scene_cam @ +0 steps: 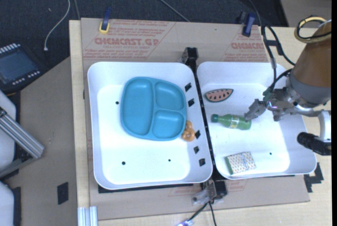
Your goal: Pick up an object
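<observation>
We see the 2-finger gripper (254,110) low in the right white bin (295,164), touching the green plastic bottle's (231,121) right end; we cannot tell its grip state.

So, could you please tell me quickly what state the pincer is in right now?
Pincer: at the green bottle's right end; open or closed cannot be told.

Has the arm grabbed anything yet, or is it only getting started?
Nothing looks lifted yet: the green bottle, watermelon slice and small packet all lie on the right bin's floor. The gripper sits low at the bottle's right end. Gripping and raising something remains to be done.
</observation>
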You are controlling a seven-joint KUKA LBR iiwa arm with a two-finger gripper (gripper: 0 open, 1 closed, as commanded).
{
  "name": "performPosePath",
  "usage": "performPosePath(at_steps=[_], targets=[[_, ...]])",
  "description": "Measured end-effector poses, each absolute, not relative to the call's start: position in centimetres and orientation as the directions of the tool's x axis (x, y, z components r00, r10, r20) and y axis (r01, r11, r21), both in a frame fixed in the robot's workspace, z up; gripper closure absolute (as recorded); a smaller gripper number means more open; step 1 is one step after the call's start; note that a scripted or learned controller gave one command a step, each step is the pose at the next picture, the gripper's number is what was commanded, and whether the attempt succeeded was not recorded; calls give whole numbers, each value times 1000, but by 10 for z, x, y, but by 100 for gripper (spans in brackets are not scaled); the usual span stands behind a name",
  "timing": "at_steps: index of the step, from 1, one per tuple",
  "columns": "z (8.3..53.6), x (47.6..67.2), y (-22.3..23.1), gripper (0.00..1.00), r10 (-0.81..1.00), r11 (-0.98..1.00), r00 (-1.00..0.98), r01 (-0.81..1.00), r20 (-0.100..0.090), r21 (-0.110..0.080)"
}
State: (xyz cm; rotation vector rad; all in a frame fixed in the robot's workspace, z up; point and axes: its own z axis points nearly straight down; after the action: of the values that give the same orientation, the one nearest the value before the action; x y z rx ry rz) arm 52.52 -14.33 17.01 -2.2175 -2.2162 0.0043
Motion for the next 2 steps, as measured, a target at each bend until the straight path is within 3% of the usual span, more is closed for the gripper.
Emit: performPosePath(at_steps=[1,2], targets=[[121,527,-152,0,1000,-1,1,1000,3,-6],[134,529,-152,100,1000,-1,1,1000,1,0]])
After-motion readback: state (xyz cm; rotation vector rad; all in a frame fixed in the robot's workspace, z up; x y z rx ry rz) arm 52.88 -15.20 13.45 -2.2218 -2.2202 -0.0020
